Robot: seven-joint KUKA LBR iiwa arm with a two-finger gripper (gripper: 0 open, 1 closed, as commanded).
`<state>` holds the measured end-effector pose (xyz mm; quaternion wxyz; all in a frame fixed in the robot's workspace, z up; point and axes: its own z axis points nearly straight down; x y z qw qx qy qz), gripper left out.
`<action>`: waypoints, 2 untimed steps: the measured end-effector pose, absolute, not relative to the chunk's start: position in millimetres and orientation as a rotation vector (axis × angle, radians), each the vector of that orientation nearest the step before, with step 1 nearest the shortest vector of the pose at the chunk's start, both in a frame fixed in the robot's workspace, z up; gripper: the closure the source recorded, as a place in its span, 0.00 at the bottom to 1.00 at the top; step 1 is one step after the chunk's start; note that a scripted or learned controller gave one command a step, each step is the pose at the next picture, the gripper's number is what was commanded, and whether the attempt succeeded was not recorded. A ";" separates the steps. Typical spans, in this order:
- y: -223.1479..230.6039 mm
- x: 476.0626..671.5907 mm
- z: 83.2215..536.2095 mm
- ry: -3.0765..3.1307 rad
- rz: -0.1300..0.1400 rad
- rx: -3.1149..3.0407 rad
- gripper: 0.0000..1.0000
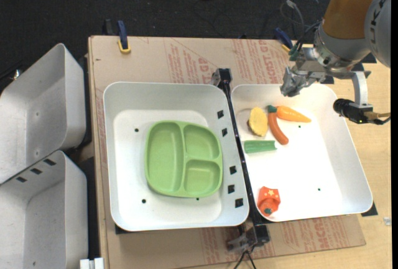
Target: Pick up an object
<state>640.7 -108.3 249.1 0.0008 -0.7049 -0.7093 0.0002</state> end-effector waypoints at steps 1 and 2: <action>-56.9 640.2 255.4 -2.230 -0.002 -2.212 1.00; -4.8 636.6 242.8 -2.228 0.001 -2.213 1.00</action>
